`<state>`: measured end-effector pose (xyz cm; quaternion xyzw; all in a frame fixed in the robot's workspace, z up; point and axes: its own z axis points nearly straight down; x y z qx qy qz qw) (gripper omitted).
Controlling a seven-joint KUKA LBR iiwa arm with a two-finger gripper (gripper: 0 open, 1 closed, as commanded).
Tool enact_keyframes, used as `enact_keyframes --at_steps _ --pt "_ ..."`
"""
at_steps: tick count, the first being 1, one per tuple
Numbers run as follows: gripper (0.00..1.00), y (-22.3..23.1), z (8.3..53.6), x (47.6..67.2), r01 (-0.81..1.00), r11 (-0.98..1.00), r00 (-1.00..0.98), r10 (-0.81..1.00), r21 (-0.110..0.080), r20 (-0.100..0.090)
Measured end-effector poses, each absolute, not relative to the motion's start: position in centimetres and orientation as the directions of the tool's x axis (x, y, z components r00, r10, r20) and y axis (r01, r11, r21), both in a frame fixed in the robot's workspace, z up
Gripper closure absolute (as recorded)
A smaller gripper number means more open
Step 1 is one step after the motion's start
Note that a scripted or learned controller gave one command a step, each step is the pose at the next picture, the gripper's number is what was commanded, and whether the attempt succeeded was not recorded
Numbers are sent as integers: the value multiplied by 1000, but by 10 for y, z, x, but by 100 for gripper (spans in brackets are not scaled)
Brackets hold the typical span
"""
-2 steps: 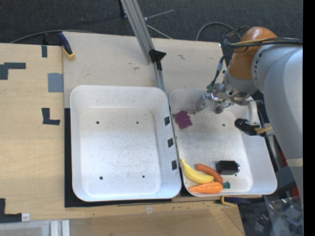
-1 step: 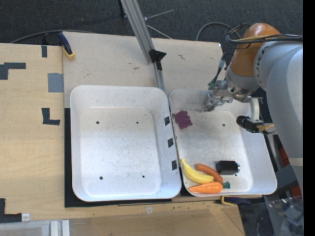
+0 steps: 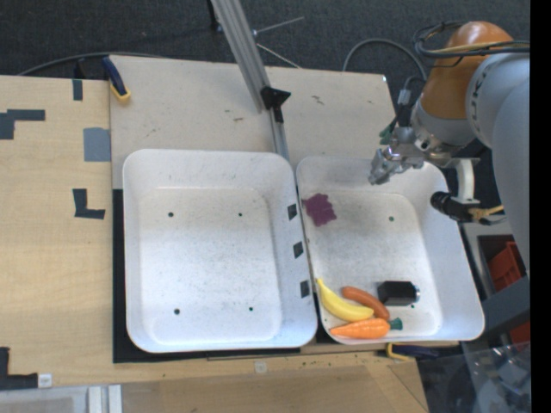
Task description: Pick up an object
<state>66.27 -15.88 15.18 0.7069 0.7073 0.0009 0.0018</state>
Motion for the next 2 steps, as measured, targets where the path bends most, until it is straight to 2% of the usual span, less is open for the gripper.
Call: enact_keyframes --at_steps 1,2 --pt "100 -158 206 664 1000 2 -2 1000 5 -1" --pt "100 -107 217 661 1000 6 -6 1000 0 2"
